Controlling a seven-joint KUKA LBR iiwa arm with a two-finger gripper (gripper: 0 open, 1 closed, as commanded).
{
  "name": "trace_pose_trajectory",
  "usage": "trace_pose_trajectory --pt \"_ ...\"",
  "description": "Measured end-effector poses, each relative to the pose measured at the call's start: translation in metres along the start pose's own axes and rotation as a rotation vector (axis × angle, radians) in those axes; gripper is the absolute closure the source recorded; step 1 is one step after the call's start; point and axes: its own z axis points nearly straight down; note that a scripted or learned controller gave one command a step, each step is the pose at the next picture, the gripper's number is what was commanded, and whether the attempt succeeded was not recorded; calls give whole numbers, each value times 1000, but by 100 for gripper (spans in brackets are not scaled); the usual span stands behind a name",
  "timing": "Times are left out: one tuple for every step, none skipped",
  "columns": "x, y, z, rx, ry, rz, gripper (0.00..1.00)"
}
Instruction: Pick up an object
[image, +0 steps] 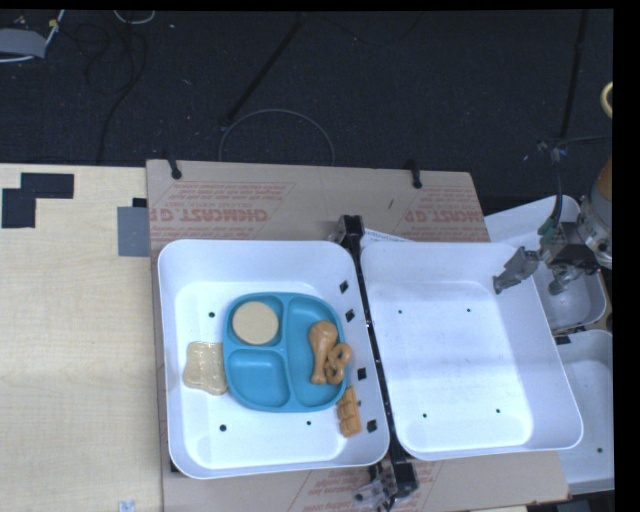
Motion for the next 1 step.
trace_pose_trajectory --pt "0 2 -8 -12 -2 -3 0"
